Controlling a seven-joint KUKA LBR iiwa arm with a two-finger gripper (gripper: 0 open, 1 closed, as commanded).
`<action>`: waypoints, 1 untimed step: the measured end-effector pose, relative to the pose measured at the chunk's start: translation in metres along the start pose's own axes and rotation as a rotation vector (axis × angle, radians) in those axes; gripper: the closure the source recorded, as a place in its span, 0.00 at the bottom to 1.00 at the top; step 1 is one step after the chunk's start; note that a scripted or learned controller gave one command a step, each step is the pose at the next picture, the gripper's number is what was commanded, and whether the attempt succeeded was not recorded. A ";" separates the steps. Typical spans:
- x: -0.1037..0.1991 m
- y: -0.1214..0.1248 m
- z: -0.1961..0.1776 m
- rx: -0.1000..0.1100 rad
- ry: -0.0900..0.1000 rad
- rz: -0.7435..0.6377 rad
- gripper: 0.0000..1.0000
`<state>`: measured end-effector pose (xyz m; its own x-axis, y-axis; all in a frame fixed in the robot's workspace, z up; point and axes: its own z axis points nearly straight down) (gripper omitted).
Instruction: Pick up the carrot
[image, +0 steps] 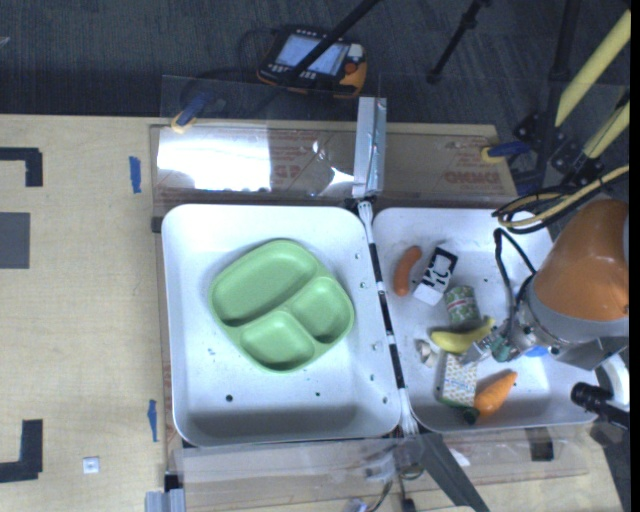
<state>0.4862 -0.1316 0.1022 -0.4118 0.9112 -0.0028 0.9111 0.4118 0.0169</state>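
Two shallow white bins are sitting side by side on the bench. The left bin (190, 300) is holding a green three-compartment plate (282, 303) near its middle. In the right bin (470, 225), a carrot (495, 392) is lying near the front edge, touching a patterned packet (458, 382). A banana (462, 338) is resting just behind it, beside a green can (460, 303). A sausage (406, 270) and a black-and-white box (434, 275) are lying toward the back. The gripper (503, 345) is hanging by the banana's right end, just above the carrot.
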 end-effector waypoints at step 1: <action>-0.009 0.032 -0.070 0.015 0.004 -0.199 1.00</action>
<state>0.5174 -0.1268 0.1730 -0.5842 0.8116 -0.0008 0.8116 0.5842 0.0014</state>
